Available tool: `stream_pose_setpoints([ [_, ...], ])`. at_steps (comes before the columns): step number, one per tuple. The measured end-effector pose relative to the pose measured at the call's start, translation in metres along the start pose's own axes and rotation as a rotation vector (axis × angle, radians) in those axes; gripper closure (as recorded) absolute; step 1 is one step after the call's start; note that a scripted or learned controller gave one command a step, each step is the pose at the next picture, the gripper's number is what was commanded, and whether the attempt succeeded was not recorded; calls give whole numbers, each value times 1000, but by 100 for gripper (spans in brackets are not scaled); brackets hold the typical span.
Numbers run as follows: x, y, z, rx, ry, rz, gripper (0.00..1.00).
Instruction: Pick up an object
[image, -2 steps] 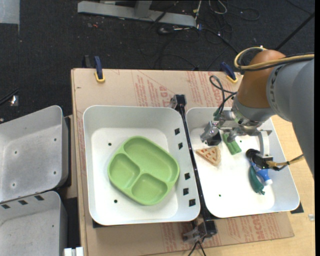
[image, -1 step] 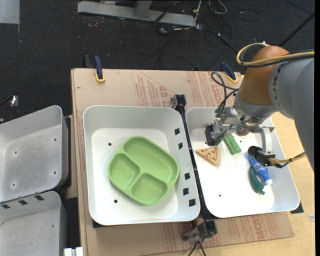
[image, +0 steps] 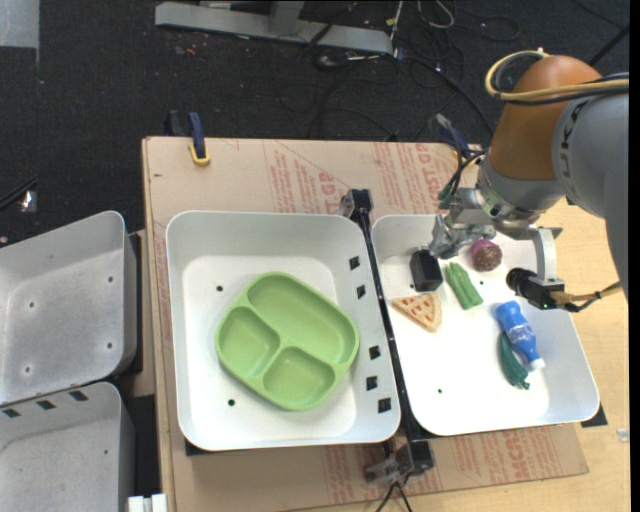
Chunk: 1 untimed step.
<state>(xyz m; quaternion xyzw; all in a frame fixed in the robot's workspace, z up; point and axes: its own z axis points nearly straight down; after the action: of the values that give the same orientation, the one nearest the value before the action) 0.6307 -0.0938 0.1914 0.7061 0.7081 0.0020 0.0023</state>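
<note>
Hand (image: 449, 243): seen lowered into the far end of the right bin (image: 470, 400), below the orange band of the arm. Whether it is open or closed cannot be told from this slant. Nothing is seen gripped in it.

Right bin contents, logged outward from the hand:
- Small black block (image: 425, 270): just below the hand toward the view's lower left, close to it; contact cannot be judged.
- Round dark purple piece (image: 486, 254): just beside the hand on the view's right, apart from the black block.
- Green stick (image: 463, 285): just below the hand, lying at a slant between the black block and the purple piece.
- Orange triangular wedge (image: 418, 311), patterned like a pizza slice: further from the hand, past the black block, near the wall shared with the other bin.
- Blue bottle (image: 516, 328) with a white band: well away from the hand toward the view's lower right, lying on its side.
- Dark green piece (image: 512, 364): furthest from the hand, touching the lower end of the blue bottle.

Left bin (image: 196, 262): well to the view's left of the hand. A light green divided plate (image: 287, 340) with three compartments is held in it, lying flat and turned at a slant.

Both bins are carried on the brown board of the bench (image: 280, 170).
</note>
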Motion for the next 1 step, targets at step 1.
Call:
stream_pose_setpoints([
  [1, 0, 1, -16, 3, 0, 1, 100],
])
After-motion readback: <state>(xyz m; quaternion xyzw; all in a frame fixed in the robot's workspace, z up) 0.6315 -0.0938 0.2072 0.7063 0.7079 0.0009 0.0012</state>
